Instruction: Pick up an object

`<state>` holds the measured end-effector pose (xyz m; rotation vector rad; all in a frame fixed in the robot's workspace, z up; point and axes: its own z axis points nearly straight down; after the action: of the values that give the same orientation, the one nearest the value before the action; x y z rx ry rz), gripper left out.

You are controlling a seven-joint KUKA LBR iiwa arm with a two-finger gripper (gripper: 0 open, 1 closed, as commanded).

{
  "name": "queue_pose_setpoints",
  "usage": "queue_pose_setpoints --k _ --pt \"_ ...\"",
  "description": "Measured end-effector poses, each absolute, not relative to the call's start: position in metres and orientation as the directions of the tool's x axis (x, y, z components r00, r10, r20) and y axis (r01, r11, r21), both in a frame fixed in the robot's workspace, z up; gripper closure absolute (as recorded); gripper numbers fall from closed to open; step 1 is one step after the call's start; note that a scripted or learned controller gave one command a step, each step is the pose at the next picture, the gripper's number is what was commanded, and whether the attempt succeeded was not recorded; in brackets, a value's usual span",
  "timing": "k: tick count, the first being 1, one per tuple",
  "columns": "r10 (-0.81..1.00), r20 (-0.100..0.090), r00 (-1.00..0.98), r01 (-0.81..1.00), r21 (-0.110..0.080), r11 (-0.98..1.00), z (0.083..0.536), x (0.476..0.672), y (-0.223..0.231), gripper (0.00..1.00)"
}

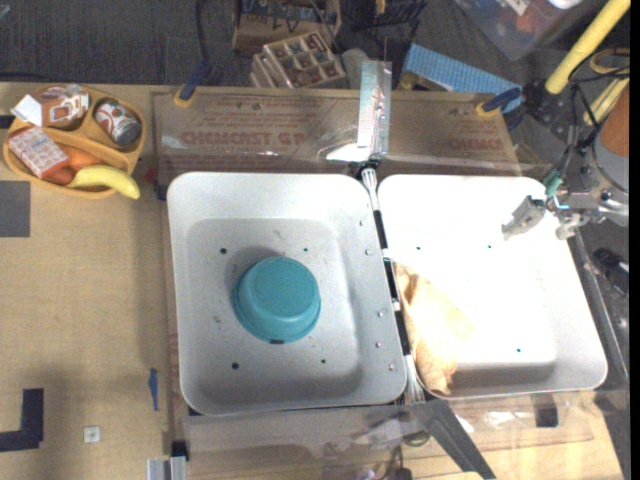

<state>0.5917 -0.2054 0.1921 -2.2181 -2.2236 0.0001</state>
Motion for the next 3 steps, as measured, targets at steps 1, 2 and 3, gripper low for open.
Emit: queue_pose_setpoints --k 1,2,3 --pt "0.997 0.0 0.075 0.997 -0.001 -0.075 0.179 0.537 -0.174 0.0" --pt "0.997 0.0 0.082 0.997 -0.001 -0.082 0.115 0.525 -0.119 0.0" --pt "0.993 -0.001 0.115 0.993 0.001 -0.115 0.169 0.565 -0.165 0.0"
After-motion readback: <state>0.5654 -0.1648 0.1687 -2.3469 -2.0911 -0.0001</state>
